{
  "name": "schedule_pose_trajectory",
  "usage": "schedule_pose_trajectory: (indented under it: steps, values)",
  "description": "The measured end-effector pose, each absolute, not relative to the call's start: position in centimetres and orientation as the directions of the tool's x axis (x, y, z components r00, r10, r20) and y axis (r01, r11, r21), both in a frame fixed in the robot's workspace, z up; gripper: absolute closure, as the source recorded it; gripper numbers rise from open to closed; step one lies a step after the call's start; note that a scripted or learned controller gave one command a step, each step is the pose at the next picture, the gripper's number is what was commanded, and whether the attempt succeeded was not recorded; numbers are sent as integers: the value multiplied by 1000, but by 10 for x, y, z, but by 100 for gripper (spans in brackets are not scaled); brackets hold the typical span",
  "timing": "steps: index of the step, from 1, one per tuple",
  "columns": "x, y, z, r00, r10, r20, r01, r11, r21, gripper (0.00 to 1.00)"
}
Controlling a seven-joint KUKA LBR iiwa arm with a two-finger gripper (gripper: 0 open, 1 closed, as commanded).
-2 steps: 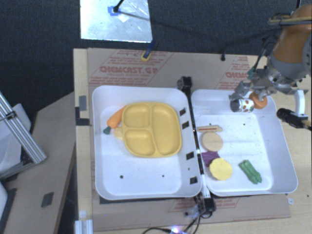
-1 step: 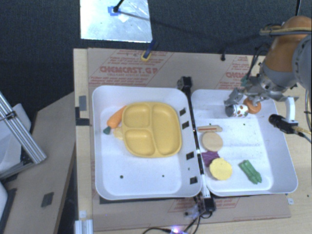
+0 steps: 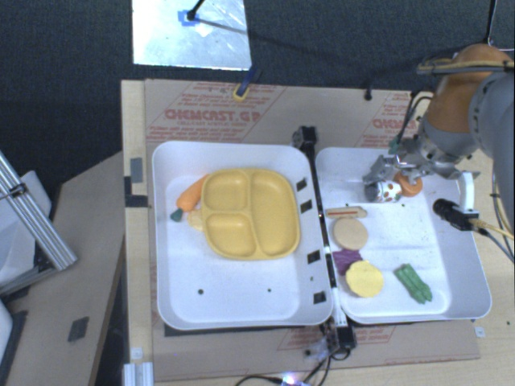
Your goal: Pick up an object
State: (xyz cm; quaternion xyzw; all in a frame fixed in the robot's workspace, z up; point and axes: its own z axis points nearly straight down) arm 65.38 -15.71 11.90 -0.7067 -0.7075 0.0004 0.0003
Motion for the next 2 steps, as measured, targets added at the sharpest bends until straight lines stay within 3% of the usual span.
schedule_pose_trajectory:
  steps: [1,2]
  values:
    - [656,-156,86,-4,1000,-1,1000,4,4,0]
    - [657,-159,99,-4,1000,-6,1000,4,9,100]
